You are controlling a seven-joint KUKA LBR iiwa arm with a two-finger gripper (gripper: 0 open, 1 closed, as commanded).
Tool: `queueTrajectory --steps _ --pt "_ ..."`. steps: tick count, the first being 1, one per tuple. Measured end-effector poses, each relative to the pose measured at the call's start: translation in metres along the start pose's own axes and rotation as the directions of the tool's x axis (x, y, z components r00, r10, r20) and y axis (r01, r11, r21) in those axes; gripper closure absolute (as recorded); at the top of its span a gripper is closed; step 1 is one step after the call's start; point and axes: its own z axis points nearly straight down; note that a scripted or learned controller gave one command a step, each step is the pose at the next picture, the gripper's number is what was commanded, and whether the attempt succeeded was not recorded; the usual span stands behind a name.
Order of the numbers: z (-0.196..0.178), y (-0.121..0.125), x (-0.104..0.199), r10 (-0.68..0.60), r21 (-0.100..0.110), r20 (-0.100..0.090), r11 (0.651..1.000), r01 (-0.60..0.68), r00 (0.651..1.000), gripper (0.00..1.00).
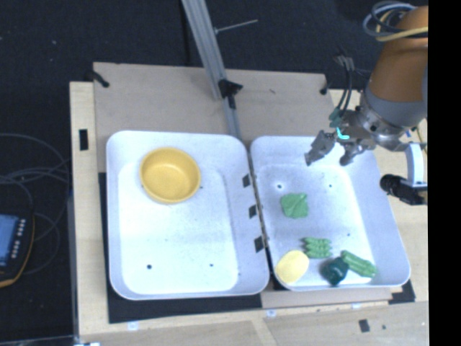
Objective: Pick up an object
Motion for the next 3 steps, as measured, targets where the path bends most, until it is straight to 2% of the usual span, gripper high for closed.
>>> queueTrajectory --steps 1,2,3 --pt "0.0 0.0 0.0 0.0 0.0 0.0 1.0 0.0 1.0 0.0" --pt "0.053 -0.005 0.009 0.001 0.005 0.001 1.0 -0.001 1.0 0.0" --pt "0.107 -0.015 0.004 0.002 0.005 0.001 1.0 -0.002 1.0 0.0"
